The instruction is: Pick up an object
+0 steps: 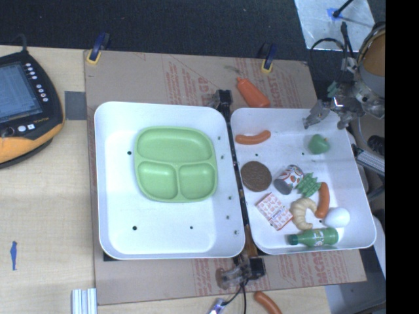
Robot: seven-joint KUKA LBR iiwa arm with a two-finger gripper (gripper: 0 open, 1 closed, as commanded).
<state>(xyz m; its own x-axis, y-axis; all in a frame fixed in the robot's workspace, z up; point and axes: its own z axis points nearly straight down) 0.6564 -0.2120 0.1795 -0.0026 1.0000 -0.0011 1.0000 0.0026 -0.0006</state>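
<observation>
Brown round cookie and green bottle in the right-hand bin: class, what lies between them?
In the camera view, a red-and-white patterned packet lies between the brown cookie and the green bottle, with a croissant just beside it.

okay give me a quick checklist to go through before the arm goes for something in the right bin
1. Gripper over the right bin: ok, above its far right corner.
2. Nothing between its fingers: ok, they look spread and bare.
3. Nearest target free: ok, green piece lies alone just below the gripper.
4. Other items easy to single out: not ok, can, croissant, carrot and bottle crowd together.
5. Height above bin floor: cannot tell.
</observation>
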